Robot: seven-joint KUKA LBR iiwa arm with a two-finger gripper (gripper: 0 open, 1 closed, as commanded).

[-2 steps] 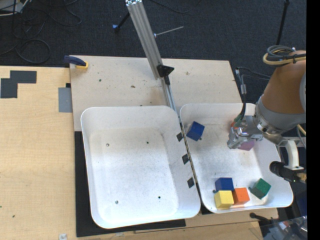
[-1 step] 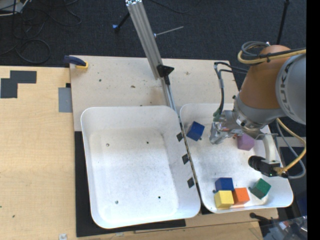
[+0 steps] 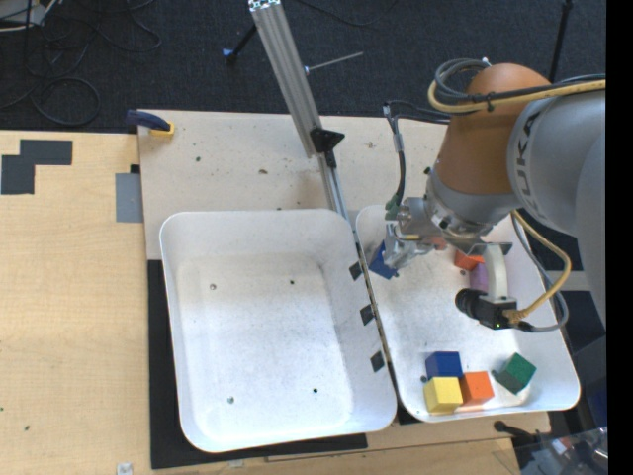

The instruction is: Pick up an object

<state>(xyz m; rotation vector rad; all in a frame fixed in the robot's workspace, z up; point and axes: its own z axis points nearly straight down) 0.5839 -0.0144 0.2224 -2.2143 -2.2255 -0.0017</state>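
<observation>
So I'm parked over the right bin (image 3: 564, 384), gripper (image 3: 396, 253) down near its 10 o'clock corner, right by the divider with the left bin (image 3: 178, 265). There's a small blue object (image 3: 382, 265) at my fingertips, but honestly I can't tell if I'm pinching it or just touching it. The easy targets sit down at 6 o'clock in a cluster: blue cube (image 3: 444, 365), yellow cube (image 3: 443, 395), orange cube (image 3: 478, 387), green cube (image 3: 515, 372). Something reddish (image 3: 468, 259) pokes out under my wrist. Nothing's lifted yet, so I'd say the pick isn't done.
</observation>
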